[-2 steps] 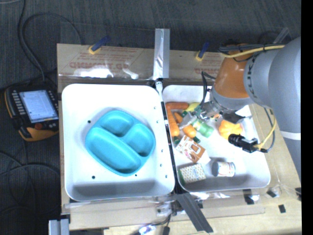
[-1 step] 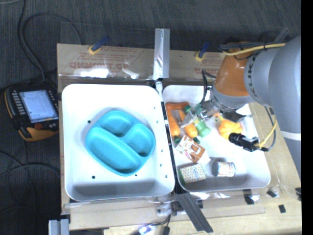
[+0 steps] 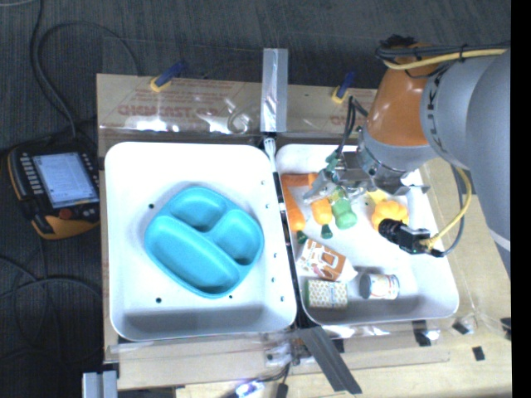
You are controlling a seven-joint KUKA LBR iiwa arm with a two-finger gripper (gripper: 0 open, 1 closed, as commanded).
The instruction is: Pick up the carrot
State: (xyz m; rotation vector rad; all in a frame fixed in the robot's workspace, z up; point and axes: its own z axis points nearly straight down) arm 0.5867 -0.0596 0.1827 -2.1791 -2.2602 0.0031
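The carrot (image 3: 296, 191) lies along the right bin's (image 3: 444, 293) left wall, near its far corner. The gripper (image 3: 332, 191) hovers just beside it among clutter, grip state unclear. Best to descend squarely over the carrot, clear of the green piece (image 3: 343, 214).

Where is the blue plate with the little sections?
The blue divided plate lies in the left white bin, near its middle, across the divider from the right bin where the gripper works.
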